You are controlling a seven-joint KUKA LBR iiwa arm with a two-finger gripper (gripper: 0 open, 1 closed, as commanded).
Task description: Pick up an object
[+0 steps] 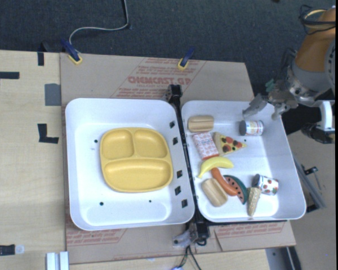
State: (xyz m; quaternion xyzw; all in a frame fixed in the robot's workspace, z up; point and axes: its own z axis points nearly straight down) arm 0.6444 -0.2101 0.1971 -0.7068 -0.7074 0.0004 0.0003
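- Gripper (265, 107) at upper right of right bin (287, 156), fingers spread apart with nothing between them, hanging over the bin's far right corner.
- Small can (251, 128) just below and slightly left of the gripper, lying on its side on the bin floor, long axis running left to right, dark end facing left, pale end facing right; apart from the fingers, not gripped.
- Pizza slice (229, 144) below-left of the can, tip pointing right.
- Bread roll (200, 123) at the bin's upper left, long axis left to right.
- Pink wrapper (205, 145) below the roll, long axis roughly top to bottom.
- Banana (215, 165) in mid-bin, curved, lying on a slant from lower left to upper right.
- Hot dog (213, 192) and watermelon slice (236, 185) near the bin's lower middle, both slanted.
- Ice cream cone (253, 200) and spotted cup (266, 184) at lower right, touching or nearly so.
- Yellow divided tray (137, 158) alone in left bin (79, 151), well apart from the gripper.
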